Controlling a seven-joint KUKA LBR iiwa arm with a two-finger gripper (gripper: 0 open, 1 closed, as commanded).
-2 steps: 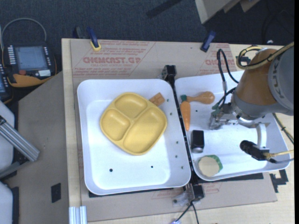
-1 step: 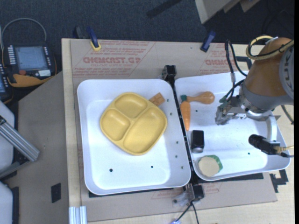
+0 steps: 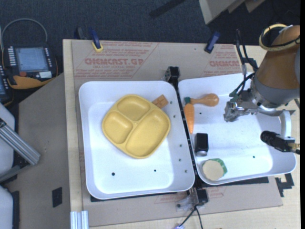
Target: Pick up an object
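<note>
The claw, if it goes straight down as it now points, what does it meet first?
Most likely the bare floor of the right bin. The claw hangs right of the wooden pear-shaped piece, though depth is hard to judge.

The arm is a rounded grey body with a broad orange band above its wrist. Thin black cables run beside it. Its small two-finger gripper is grey metal.

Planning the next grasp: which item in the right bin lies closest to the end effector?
The tan wooden pestle, lying just left of the end effector. The carrot, black block and round disc lie farther off.
</note>
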